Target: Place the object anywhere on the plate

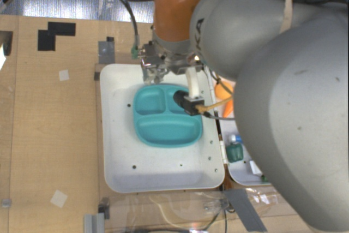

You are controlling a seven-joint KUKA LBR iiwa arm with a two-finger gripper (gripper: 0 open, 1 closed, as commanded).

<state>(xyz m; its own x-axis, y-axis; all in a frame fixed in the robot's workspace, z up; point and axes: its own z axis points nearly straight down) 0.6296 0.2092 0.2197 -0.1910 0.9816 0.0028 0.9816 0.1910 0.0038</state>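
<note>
The gripper (154, 77) is seen low over the far rim of the plate (163, 135), above the far-left compartment. Whether it is open or closed cannot be told (its tip is small and partly masked by the wrist). Nothing is seen held in it. The arm (262, 63), grey with an orange band, is noted reaching in from the right and covering much of that side.

The plate is teal and divided into three compartments: two small ones on the far side, one wide one on the near side. It is found lying flat, about the middle of the left bin (117, 133).

Which item is the object to be placed cannot be told. An orange thing (222, 91) is noted in the right bin (244, 173), close to the wall shared with the left bin and partly hidden by the arm. A green bottle (235, 151) with a blue cap is noted nearer the camera in the same bin, apart from the plate.

Both bins are borne by a pale wooden worktop (49, 133), on which black angular marks (54, 34) are recorded at the far left.
</note>
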